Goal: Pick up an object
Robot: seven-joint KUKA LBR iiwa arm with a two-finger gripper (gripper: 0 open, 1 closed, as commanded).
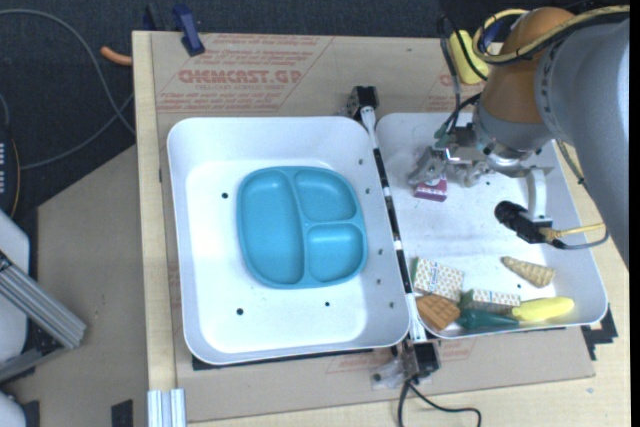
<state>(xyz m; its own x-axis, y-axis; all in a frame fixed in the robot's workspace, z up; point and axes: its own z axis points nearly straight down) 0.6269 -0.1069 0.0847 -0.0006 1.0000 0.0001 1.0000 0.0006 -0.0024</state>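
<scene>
Grey hand (434,174) above purple block (431,192)

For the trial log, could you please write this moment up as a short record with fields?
left bin: holds a blue divided plate
right bin: several small items
tool: low over the right bin's far end, by a small purple-and-white item
near edge of right bin: yellow item, green item, cone-shaped item, patterned packet
grasp: cannot tell
</scene>
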